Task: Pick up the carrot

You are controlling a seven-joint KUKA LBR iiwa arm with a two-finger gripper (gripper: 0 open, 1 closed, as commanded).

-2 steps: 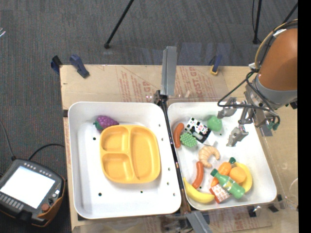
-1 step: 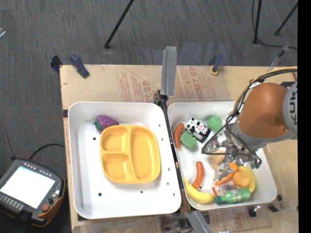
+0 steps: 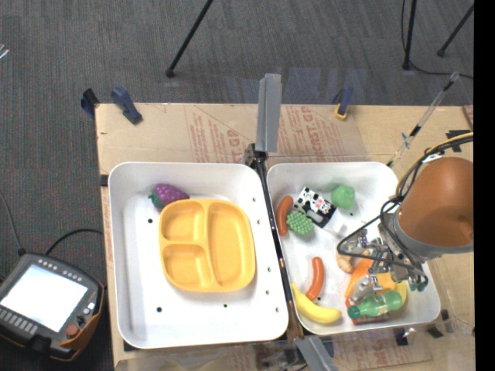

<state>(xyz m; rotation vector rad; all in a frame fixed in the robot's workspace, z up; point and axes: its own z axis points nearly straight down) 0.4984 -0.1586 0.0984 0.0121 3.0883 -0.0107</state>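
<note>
The carrot (image 3: 360, 273) is mostly covered by the gripper (image 3: 380, 263); only an orange strip shows under the metal, so its full length and lie cannot be made out. Whether the jaws stand open or shut cannot be told, and whether they touch the carrot is unclear. The arm (image 3: 437, 203) hides the right bin's (image 3: 363, 168) far right wall. A bottle (image 3: 377, 305) lies partly under the gripper's cables. A small pale thing (image 3: 344, 263) beside the gripper is too small to name. The tablet (image 3: 46, 300) at lower left is cut by the edge. The counter's (image 3: 186, 130) right side runs behind the arm.
</note>
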